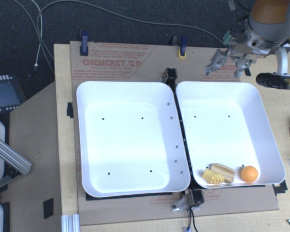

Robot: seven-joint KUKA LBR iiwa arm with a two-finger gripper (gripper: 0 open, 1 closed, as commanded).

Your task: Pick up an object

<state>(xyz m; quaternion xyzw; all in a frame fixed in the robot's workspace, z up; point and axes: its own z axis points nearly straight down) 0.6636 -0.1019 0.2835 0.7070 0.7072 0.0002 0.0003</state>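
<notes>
In the right bin (232,105), near its front edge, lie three small things: a yellow corn cob piece (213,177), a tan bread-like roll (223,169) touching it, and an orange ball (250,173) a little to the right. My gripper (227,66) hangs high above the bin's far rim, well away from them. Its two grey fingers are spread apart with nothing between them.
The left bin (130,137) sits beside the right one, separated by a black divider with clamps (170,75). Blue and yellow clamps hold the cardboard at the back. Cables run over the dark floor behind the bench.
</notes>
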